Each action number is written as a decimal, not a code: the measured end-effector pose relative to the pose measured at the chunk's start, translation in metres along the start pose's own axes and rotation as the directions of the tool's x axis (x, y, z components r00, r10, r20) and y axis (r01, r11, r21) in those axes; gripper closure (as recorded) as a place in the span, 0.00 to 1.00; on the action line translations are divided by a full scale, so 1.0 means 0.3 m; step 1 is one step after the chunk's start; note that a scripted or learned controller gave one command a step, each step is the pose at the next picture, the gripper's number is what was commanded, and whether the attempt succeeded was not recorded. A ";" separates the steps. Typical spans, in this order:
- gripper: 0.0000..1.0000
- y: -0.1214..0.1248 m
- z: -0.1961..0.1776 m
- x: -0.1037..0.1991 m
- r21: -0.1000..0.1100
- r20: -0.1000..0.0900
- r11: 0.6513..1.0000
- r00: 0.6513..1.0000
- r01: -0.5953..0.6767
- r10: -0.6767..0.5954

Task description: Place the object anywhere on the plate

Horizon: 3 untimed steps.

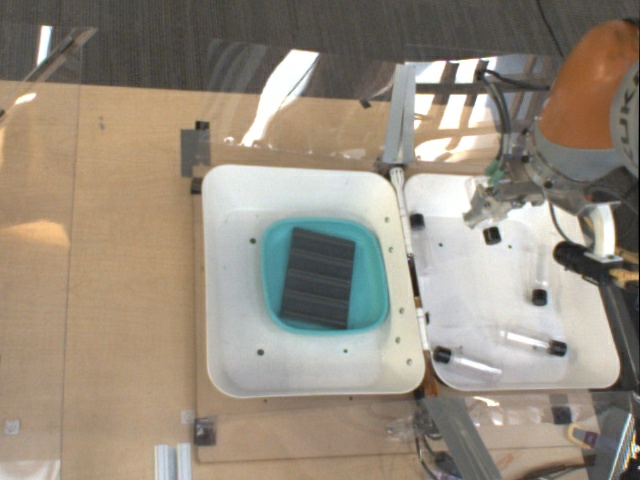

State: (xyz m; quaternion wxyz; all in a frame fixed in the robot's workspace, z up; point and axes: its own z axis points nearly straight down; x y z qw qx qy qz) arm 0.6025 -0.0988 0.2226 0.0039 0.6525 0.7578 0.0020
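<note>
Poised over the upper left part of the right bin, the end effector hangs from the grey arm that enters at the upper right, its orange band above the wrist prominent. Whether it is wide or narrow cannot be told at this angle, and nothing can be seen held in it. A small black piece lies just below it on the bin floor.

Over in the left bin, a teal plate with rounded corners sits near the middle. A dark grey ribbed block lies flat on the plate, slightly turned, well within the rim and well apart from the end effector.

Several small items are scattered in the right bin: clear tubes with black caps near the lower edge, another clear tube at the lower left, and a short black-capped piece near the centre. Both bins rest side by side on the tan surface, their inner walls almost touching.
</note>
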 end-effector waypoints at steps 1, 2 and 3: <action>1.00 -0.059 0.123 0.232 0.002 -0.003 0.976 0.976 0.217 -0.217; 1.00 -0.019 0.075 0.414 0.001 -0.004 0.973 0.973 0.229 -0.229; 0.00 -0.019 0.075 0.413 0.001 -0.004 0.973 0.973 0.229 -0.229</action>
